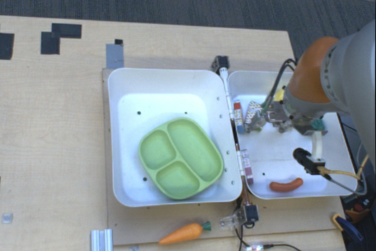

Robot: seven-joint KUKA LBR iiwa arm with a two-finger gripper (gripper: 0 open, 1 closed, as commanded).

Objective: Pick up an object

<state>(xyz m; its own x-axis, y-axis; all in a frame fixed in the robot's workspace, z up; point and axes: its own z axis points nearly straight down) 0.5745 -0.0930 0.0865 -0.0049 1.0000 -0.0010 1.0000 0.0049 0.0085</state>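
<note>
Over the right bin (270, 159), close to its left wall, the gripper (251, 120) is poised.
Whether it is spread or closed cannot be told. A red sausage (286, 186) is laid by the bin's front wall, well apart from the gripper, with bare floor between. A green divided plate (181, 157) is held in the left bin (123, 126); a carrot (185, 233) is left on the table (53, 144) before it.

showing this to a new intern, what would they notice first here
The lime-green divided plate in the left bin catches the eye first. Then the arm's orange band over the right bin, where a red sausage lies near the front wall. An orange carrot lies on the bench.
</note>
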